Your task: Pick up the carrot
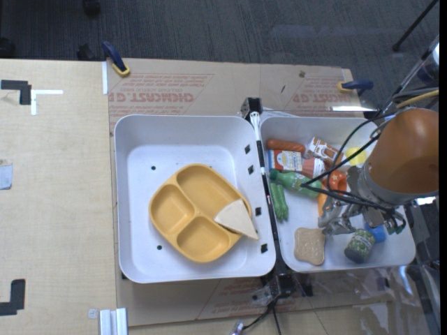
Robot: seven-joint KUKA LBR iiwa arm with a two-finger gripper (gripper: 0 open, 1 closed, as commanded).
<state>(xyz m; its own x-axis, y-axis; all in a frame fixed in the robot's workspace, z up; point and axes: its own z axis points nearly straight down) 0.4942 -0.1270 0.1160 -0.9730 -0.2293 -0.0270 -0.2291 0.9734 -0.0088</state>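
The carrot (324,202) shows as a short orange strip in the right bin (398,260), just left of the arm's wrist and mostly hidden by it. More orange (338,181) peeks out above it beside black cables. My gripper (340,222) hangs low over the bin's middle, its metal tip right beside the carrot's lower end. The orange-banded wrist (411,152) covers the bin's right side. I cannot tell whether the carrot is between the fingers.
Around the gripper lie a green bottle (297,182), a green pod (279,202), a red sausage (286,145), a bread slice (309,246) and a small can (360,246). The left bin (133,208) holds a yellow divided plate (188,218) with a pale wedge (236,220).
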